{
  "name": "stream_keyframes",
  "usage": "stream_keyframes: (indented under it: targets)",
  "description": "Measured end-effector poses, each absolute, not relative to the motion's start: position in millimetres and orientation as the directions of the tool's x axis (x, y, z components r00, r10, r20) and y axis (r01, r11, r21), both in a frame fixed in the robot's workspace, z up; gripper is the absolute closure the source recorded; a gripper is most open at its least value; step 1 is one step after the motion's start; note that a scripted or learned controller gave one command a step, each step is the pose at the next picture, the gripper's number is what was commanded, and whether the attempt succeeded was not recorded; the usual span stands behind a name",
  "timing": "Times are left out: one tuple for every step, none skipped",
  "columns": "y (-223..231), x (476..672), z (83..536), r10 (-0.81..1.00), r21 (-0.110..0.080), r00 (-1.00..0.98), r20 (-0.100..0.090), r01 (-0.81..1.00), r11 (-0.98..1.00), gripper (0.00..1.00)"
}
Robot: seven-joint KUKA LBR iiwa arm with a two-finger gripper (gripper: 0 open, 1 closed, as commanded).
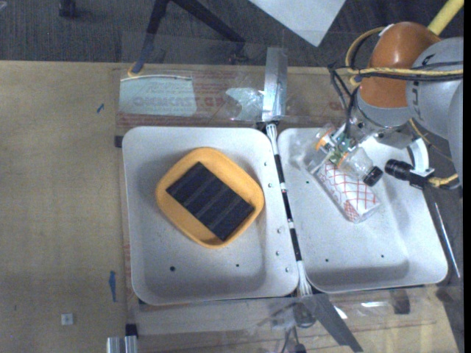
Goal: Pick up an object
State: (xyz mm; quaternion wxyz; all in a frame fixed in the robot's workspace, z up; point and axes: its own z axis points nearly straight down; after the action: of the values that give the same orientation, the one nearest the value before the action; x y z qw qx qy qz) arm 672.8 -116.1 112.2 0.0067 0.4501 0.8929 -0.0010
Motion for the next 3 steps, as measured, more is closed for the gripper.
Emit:
stream_keyframes:
  targets:
    - [-115.8, 672.6, 112.3, 0.797, 0.002, -0.604, -0.014, 0.797, 0.604, 0.0]
    - [-115.7, 667.9, 112.1, 0.79, 0.011, -0.612, -0.023, 0.79, 0.613, 0.0]
    - [-123.1, 669.8, 112.6, 0.669, -0.006, -0.743, -0.02, 0.669, 0.743, 0.0]
